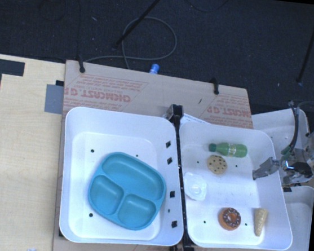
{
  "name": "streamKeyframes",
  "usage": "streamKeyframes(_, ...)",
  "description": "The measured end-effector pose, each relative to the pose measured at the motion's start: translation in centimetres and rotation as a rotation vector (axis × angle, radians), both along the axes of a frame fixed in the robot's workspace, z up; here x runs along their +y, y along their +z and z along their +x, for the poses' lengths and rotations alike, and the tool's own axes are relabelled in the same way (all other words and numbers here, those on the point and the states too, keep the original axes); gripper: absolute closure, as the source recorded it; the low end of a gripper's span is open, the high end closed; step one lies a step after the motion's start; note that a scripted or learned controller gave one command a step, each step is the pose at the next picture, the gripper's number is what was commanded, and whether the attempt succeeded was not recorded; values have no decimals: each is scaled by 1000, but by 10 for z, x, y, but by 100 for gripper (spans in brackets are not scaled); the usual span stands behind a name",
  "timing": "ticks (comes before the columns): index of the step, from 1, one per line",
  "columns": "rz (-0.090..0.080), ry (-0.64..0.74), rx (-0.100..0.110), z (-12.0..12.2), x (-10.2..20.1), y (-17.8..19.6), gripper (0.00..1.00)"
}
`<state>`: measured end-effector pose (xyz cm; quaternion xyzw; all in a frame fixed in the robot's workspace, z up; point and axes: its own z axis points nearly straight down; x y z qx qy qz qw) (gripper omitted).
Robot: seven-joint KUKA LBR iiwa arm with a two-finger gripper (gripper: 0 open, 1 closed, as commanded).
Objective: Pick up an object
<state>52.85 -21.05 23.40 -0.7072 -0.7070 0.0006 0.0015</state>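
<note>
A right-hand white bin (277,191) holds a green bottle (228,149) at its far side, with a cookie (217,164) just below it, then a donut (229,218) and cone (259,221) nearer. The bottle looks light, rigid, slippery — best pinched across its middle. The gripper (266,168) hangs at the bin's right rim, right of the bottle — whether its jaws are open or closed cannot be told.

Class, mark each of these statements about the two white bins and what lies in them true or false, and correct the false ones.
1. The blue divided tray lies in the left bin. True.
2. The green bottle stands upright. False: it lies on its side in the right bin.
3. The doughnut sits beside the cone. True.
4. The cookie rests on the blue tray. False: it lies in the right bin, just below the bottle.
</note>
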Motion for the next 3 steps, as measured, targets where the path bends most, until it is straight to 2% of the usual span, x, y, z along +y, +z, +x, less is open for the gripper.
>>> streamKeyframes(1,2,1,5,-2,3,-64,0)
streamKeyframes(2,1,4,3,7,9,-115,0)
streamKeyframes(3,0,0,1,7,10,-148,0)
